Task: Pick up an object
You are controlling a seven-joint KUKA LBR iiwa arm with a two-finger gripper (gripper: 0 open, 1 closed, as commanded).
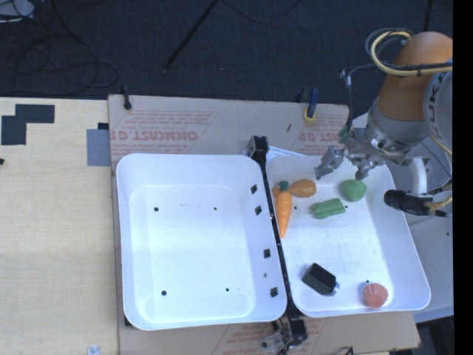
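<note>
Pink ball (375, 294) nearest, green lump (353, 190) just below spread, unladen end effector (345, 168) fingers.

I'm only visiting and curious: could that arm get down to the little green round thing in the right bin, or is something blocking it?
Probably yes. The gripper hangs open just above the green round thing, which lies apart from the green pod, with bare bin floor around it.

cardboard sheet (192, 128), yellow clamp (310, 112), cables (59, 43)
</note>
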